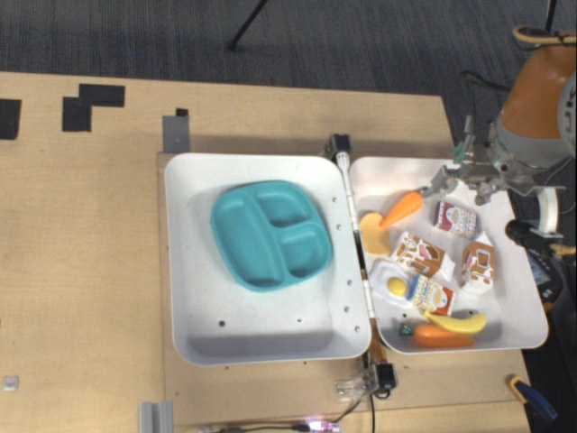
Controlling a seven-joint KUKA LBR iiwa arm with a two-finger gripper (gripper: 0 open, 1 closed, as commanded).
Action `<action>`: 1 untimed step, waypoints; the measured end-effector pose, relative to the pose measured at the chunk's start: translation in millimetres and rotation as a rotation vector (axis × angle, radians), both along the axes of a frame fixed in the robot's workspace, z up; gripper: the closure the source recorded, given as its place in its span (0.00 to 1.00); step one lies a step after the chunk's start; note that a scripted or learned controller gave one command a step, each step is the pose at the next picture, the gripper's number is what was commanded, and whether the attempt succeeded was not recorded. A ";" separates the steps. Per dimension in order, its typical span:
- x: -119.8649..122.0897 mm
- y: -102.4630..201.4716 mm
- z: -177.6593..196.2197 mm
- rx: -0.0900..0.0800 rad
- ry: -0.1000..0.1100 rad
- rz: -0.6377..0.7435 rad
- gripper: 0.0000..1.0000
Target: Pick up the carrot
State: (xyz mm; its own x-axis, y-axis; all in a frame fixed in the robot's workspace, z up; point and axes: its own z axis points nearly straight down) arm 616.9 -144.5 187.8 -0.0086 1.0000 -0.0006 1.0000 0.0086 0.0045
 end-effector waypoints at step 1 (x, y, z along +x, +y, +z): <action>15.1 13.8 -87.4 0.000 -0.009 -0.102 0.00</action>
State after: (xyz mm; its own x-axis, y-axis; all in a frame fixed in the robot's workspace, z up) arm 632.0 -130.7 100.4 0.0933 0.9956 -0.0006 0.9956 -0.0933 0.0131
